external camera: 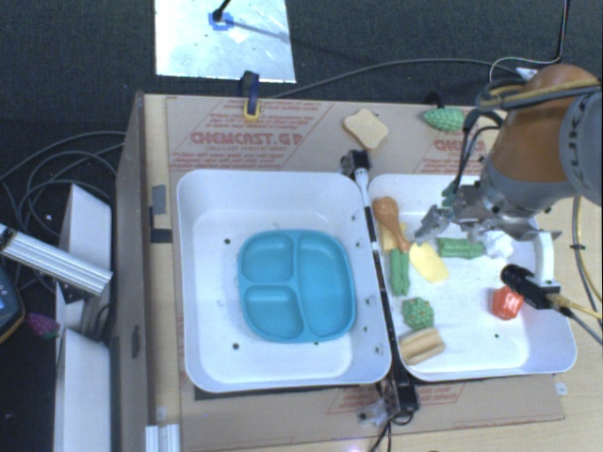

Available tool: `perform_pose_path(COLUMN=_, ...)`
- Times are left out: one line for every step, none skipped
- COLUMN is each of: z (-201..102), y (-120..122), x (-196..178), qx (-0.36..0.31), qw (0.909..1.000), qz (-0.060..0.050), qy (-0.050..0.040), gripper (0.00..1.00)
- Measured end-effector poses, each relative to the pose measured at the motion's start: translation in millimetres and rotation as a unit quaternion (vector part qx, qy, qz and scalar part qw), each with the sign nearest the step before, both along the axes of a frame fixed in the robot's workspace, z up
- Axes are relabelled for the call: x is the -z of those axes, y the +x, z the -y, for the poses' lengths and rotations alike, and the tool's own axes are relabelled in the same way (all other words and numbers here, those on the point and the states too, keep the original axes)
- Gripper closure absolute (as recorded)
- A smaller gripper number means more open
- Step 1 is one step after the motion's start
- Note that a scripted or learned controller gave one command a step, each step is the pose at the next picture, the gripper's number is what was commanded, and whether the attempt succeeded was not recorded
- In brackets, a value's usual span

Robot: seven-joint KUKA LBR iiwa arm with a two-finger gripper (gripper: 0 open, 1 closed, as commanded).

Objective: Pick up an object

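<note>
- Two shallow white bins sit side by side on the bench: the left bin [203, 252] and the right bin [546, 347], touching along a central divider.
- One blue sectioned plate [295, 285] lies flat in the left bin, with three compartments showing.
- One tan, bread-shaped piece [366, 129] lies on the cardboard behind the bins, near the divider.
- One brown spoon-like piece [388, 219] lies at the left side of the right bin, its lower end by the yellow piece.
- One green bean-like pod [399, 271] lies lengthwise just below the spoon-like piece.
- One yellow piece [428, 262] lies just beside that pod, to its right.
- One green broccoli-like piece [418, 312] sits below the yellow piece.
- One tan roll-shaped piece [421, 345] lies at the front left corner of the right bin.
- One second green pod [459, 248] lies just right of the yellow piece, beneath the wrist.
- One green leafy piece [445, 118] lies outside the bins, behind the right one.
- One red piece [506, 302] rests toward the right of the right bin.
- One grey arm [542, 149] with an orange band enters from the right, bent down over the right bin.
- One gripper [441, 219] hangs low above the yellow piece and second pod; its fingers look parted, with nothing seen between them.
</note>
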State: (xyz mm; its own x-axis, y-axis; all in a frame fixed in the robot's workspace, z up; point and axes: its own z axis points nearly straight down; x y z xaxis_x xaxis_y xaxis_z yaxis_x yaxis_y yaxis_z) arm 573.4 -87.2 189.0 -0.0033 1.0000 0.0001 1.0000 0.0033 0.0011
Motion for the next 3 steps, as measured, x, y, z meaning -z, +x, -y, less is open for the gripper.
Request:
perform_pose_path(z=40.4, y=0.0, x=95.8, qx=0.001, qw=1.0, qz=-0.002, qy=0.0, gripper=0.0)
perform_pose_path(z=101.5, y=14.7, x=2.2, qx=0.002, qw=1.0, qz=0.003, qy=-0.0018, gripper=0.0)
perform_pose_path(z=109.8, y=-18.6, x=-0.6, qx=0.001, qw=1.0, qz=0.0, qy=-0.0006, gripper=0.0)
